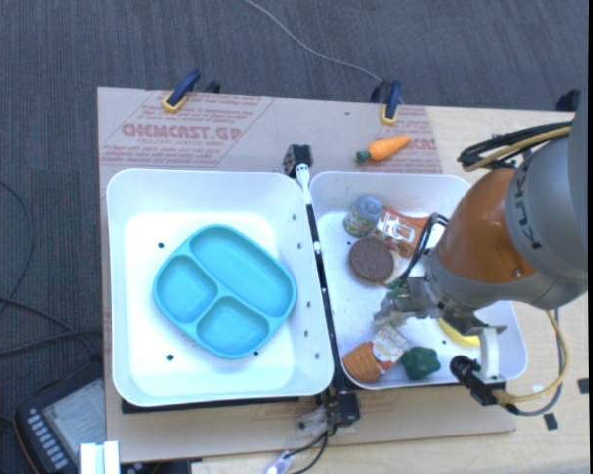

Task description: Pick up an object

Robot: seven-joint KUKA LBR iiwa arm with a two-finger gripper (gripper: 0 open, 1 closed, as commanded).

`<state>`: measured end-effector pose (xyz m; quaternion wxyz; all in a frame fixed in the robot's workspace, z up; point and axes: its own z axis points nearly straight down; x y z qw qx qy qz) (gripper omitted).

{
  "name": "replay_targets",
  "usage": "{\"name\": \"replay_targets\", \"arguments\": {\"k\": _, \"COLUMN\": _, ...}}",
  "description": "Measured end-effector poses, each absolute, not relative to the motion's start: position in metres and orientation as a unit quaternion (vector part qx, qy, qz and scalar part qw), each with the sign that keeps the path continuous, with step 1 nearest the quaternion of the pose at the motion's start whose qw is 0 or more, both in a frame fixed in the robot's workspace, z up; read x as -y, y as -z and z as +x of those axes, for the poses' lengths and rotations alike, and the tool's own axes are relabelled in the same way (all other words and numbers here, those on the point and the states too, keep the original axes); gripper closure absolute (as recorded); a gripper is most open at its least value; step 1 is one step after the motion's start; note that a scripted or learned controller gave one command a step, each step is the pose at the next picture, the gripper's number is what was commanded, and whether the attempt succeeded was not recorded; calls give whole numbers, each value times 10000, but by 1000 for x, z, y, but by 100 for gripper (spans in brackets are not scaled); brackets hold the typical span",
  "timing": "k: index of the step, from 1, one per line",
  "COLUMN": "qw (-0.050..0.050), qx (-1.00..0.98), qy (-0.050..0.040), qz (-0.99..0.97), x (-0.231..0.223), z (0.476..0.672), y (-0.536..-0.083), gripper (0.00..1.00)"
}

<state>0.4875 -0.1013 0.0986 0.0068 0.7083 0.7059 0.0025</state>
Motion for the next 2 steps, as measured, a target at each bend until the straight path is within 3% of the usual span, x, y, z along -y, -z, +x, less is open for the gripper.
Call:
{"name": "replay_targets", "arguments": {"k": 1, "qw": -3, "qx": -7066, "qy": 11, "qz": 7077, "x": 165, "z": 483, "y": -96, "gripper": 100}}
{"name": "replay_targets", "arguments": {"k": 2, "qw": -45, "qx": -7089, "qy": -23, "qz": 7053, "x": 160, "z": 484, "y": -96, "gripper": 0}}
